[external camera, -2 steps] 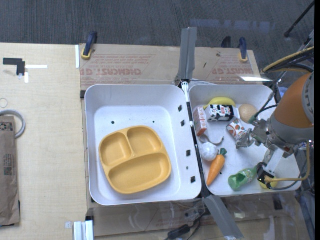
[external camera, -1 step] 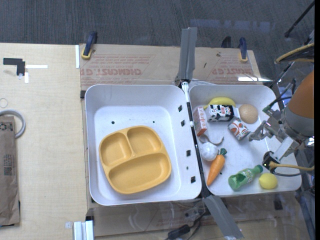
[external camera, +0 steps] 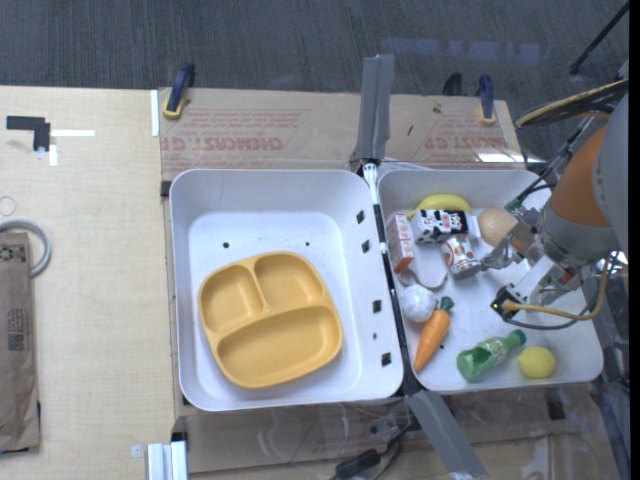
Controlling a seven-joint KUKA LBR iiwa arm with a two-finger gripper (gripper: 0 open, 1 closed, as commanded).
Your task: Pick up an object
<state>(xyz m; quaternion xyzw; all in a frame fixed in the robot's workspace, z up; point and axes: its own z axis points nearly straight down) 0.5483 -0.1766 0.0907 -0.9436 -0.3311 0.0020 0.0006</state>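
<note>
Two white bins on my bench; the gripper [external camera: 508,268] hovers low in the right bin [external camera: 590,363], grip state unclear to me. The small can [external camera: 460,256] lies just left of it.

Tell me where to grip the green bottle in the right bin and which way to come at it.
Probably grip the green bottle across its wide body, from straight above. It lies on its side, cap end toward the lemon, base toward the carrot, with bare bin floor on both long sides for the gripper.

Bright even overhead light, soft shadows, slightly soft focus
</note>
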